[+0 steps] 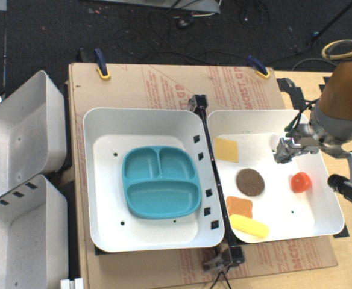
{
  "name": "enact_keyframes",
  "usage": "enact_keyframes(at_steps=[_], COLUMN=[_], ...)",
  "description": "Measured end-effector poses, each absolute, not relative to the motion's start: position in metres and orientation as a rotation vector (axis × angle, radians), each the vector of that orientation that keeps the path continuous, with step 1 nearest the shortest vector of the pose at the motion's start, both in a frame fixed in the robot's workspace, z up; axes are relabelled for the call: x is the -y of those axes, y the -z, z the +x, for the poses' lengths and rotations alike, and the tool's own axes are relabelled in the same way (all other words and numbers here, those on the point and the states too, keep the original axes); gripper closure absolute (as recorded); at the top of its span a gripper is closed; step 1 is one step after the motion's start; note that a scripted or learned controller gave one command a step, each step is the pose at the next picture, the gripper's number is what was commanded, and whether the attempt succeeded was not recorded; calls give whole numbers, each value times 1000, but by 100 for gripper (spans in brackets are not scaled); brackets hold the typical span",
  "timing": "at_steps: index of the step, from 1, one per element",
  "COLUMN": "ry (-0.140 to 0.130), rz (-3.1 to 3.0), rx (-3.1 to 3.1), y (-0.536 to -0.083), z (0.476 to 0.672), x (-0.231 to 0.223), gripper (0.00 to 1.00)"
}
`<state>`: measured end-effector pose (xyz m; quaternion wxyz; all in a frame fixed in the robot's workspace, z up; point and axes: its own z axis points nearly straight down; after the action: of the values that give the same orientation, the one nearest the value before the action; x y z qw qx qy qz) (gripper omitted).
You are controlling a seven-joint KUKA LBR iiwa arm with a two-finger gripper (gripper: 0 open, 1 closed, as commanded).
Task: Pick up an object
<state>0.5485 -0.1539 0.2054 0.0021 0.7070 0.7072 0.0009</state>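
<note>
While the worktop spreads broad and brown under everything, two white bins sit on it side by side: the left bin holds a teal divided plate, and the right bin holds the smaller pieces. The grey arm reaches in from the right with its gripper low over the right bin's far part; whether it is spread or pressed together I cannot tell. In that bin lie a pale yellow slice near the divider, a brown round patty at the middle, an orange piece touching a yellow banana-like piece at the near edge, and a small red tomato just beside the gripper.
</note>
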Motion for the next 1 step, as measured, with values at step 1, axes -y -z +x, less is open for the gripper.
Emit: enact_keyframes(at_steps=[1], ry=[-5], rz=[2213], rx=[-2222], y=[-256], z=[546], x=[145], gripper=[100])
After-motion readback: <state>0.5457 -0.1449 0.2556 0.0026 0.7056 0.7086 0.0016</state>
